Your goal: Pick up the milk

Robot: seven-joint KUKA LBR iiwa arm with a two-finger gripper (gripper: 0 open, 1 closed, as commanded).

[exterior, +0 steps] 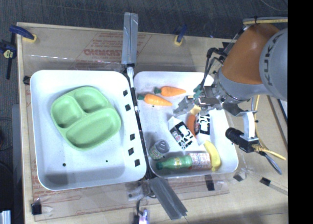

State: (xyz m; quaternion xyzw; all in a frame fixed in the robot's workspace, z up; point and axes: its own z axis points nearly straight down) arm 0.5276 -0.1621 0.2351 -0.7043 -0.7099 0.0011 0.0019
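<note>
Claw over the right bin, milk not yet taken.

The claw (191, 104) hovers at centre-right of the frame; I cannot tell how its jaws stand. The milk (182, 133), a black-and-white carton, lies just below it, tilted, beside a second carton (203, 123), with the green bottle (182, 162) near. Best to descend square over the carton's narrow sides, clear of its neighbours.

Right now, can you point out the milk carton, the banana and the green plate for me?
milk carton (181, 134): camera view, its black-and-white printed side.
banana (212, 154): camera view, middle of its yellow body.
green plate (87, 116): camera view, the ridge between its compartments.
</note>
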